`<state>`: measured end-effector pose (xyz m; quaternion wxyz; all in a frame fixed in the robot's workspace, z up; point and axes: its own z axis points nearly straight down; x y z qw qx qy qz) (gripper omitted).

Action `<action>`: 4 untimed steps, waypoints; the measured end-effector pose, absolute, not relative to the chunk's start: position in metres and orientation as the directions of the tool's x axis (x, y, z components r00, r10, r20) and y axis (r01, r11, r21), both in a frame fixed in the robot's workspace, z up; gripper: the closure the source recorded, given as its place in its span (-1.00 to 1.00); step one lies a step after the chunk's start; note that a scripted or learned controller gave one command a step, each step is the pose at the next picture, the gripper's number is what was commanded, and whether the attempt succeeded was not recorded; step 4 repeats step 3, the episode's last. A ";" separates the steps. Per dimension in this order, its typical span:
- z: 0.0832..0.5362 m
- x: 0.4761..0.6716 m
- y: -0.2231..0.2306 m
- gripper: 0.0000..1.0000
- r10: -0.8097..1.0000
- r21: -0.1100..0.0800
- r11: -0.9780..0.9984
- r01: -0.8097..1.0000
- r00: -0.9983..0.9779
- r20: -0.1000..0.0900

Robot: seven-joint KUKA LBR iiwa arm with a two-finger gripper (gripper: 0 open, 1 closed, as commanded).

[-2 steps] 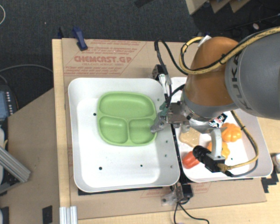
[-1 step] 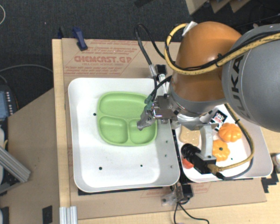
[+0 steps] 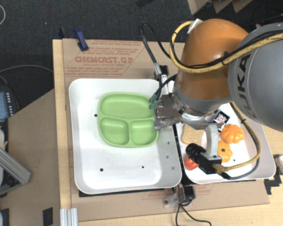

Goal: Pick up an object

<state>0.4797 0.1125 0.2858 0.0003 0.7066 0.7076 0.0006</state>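
A light green divided plate (image 3: 125, 119) with three compartments lies in the upper middle of the left bin (image 3: 118, 168). My gripper (image 3: 161, 113) is low over the plate's right rim, close to the wall between the two bins. The big orange and grey wrist hangs above it and hides how it meets the rim. I see nothing lifted off the bin floor.
The right bin (image 3: 262, 171) is largely covered by the arm. In it lie an orange pumpkin-shaped toy (image 3: 232, 133), a smaller orange piece (image 3: 224, 150), a tan slice (image 3: 192, 135), a red item (image 3: 191, 164) and a small printed card (image 3: 221, 118).
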 end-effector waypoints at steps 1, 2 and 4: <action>0.413 0.481 0.108 1.00 1.000 0.016 0.002 1.000 -0.002 0.004; 0.429 0.479 0.151 1.00 1.000 0.004 0.004 1.000 -0.004 0.001; 0.438 0.480 0.150 1.00 1.000 0.004 0.002 1.000 -0.002 0.000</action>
